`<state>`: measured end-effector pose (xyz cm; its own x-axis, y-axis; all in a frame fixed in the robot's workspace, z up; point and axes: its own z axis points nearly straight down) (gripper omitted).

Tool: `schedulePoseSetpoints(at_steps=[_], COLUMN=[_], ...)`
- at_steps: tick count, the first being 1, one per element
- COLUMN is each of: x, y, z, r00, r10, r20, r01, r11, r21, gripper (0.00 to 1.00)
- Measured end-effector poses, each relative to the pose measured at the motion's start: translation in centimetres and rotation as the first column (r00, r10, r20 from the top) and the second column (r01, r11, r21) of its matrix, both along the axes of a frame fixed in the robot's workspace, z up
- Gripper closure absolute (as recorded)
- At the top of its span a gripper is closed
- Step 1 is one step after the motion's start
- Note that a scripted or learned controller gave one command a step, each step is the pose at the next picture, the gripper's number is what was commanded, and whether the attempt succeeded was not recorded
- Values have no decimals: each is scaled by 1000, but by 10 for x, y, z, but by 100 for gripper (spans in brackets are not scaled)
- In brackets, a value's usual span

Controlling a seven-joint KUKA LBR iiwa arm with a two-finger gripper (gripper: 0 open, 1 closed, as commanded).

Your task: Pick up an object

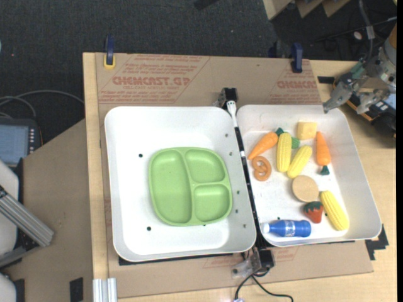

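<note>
Camera view: gripper (334, 99) at upper right, state impossible to tell; corn (284, 151) looks light, stiff, slick; grip across its middle.

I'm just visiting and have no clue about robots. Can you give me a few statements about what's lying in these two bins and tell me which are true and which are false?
1. The green divided plate lies in the left bin. True.
2. The blue bottle stands upright at the far edge of the right bin. False: it lies on its side near the bin's near edge.
3. The gripper is clamped on a corn cob. False: it hangs at the right bin's far right corner, with nothing seen between its fingers.
4. Three yellow corn cobs lie in the right bin. True.
5. The pretzel lies on the green plate. False: it lies in the right bin, beside the carrot.
</note>
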<state>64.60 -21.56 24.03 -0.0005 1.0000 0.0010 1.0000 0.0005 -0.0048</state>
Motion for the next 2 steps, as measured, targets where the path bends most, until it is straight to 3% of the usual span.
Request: schedulePoseSetpoints(at_steps=[1,2], x=[-31,-32], y=[-6,-7], z=[-135,-128], r00=[1000,1000], r10=[3,4], r20=[18,15], r01=[-3,-4], r11=[1000,1000], r21=[-2,-4], gripper=[0,100])
